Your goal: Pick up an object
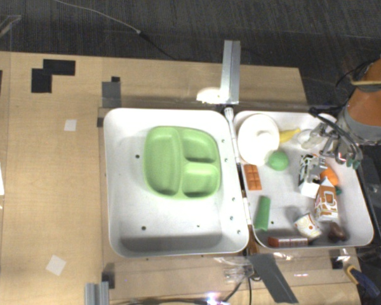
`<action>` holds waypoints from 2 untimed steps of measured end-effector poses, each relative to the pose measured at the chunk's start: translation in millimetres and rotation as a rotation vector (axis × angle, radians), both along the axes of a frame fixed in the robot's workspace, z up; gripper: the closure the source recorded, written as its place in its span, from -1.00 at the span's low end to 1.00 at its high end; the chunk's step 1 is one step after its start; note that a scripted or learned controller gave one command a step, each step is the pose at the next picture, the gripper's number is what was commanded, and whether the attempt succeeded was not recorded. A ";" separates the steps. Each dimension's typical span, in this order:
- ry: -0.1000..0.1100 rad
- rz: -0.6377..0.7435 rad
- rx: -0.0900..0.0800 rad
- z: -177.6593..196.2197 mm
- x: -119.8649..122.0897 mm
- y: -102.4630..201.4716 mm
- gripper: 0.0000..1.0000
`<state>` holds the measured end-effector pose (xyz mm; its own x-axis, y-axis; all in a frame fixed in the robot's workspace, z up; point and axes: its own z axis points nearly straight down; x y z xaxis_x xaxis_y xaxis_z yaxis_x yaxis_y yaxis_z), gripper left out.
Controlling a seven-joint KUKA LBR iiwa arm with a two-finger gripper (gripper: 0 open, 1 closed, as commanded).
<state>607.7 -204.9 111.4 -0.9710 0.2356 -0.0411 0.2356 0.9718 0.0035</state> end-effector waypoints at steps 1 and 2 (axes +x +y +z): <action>-0.022 -0.057 -0.009 1.0 -15.2 7.1 -1.00; 0.017 -0.078 0.004 -17.6 -5.1 19.8 -1.00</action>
